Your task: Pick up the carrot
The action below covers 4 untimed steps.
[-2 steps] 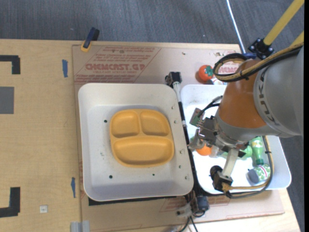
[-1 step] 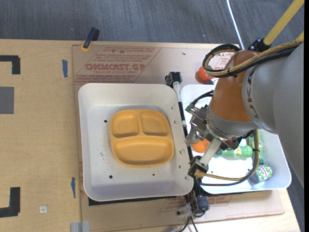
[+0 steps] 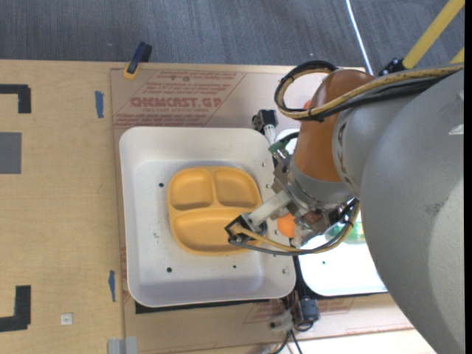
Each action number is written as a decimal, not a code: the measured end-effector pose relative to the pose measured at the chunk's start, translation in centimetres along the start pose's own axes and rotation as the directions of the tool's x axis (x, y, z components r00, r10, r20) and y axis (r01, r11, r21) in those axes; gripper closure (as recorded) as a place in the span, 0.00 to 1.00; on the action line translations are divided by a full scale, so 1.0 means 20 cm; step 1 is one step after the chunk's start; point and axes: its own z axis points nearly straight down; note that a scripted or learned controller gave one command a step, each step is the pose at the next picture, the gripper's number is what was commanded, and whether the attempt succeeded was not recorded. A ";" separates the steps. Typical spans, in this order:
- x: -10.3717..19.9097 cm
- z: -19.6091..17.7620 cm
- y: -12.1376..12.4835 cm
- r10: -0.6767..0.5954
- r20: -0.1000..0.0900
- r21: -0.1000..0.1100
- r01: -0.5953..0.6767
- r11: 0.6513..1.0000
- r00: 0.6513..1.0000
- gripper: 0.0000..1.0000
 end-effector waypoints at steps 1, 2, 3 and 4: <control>0.49 -0.14 0.37 -0.149 -0.001 -0.001 0.149 0.989 0.989 1.00; 0.18 0.05 0.56 -0.271 0.001 0.002 0.271 0.963 0.963 1.00; -0.02 -0.03 0.40 -0.098 0.001 0.003 0.098 0.995 0.995 1.00; -0.18 0.02 0.33 0.120 0.002 0.003 -0.120 0.993 0.993 1.00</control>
